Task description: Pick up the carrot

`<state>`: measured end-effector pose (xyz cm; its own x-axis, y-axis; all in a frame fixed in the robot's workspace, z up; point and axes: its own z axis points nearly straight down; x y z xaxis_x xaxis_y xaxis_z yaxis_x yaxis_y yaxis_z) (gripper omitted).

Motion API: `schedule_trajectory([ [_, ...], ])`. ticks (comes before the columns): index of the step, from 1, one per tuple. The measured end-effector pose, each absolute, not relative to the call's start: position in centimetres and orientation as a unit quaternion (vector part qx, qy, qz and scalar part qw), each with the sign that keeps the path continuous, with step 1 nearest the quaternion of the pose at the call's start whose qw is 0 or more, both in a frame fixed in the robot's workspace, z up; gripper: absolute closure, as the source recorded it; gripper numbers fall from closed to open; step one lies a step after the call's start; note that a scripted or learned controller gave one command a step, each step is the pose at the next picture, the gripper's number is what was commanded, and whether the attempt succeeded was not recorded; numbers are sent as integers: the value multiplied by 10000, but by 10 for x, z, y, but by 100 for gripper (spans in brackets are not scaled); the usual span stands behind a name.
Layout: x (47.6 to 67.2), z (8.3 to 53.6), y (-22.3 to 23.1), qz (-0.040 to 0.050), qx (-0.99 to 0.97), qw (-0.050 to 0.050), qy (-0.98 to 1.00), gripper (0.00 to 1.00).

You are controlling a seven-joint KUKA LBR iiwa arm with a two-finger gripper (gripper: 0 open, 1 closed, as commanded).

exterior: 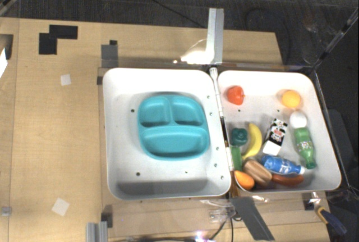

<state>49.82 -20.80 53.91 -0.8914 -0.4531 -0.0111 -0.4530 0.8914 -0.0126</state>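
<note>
The surface (50,140) is light wood and carries two white bins side by side. The left bin (120,123) holds a teal divided plate (171,126), lying flat near the bin's middle. The right bin (320,117) holds the smaller items. A green bottle (304,145) with a white cap lies along the right side, cap toward the far end. A blue bottle (283,166) lies on its side near the front wall. A banana (254,140) lies at a slant left of centre, just beside a dark green cup (239,136). A small black-and-white carton (275,135) lies between the banana and the green bottle. A hot dog (258,170) rests near the front, touching the blue bottle. An orange fruit (290,99) sits at the far right; a tomato (235,95) sits at the far left. The carrot (244,179) lies in the near left corner of the right bin, against the hot dog. Tool state: cannot tell.
</note>
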Motion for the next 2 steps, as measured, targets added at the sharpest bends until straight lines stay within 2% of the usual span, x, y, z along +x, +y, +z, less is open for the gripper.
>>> schedule_trajectory([
  [1, 500, 360, -168, -8, -3780, 24, 9258, 0],
  [2, 547, 245, -205, 9, -4734, 8, 8809, 0],
])
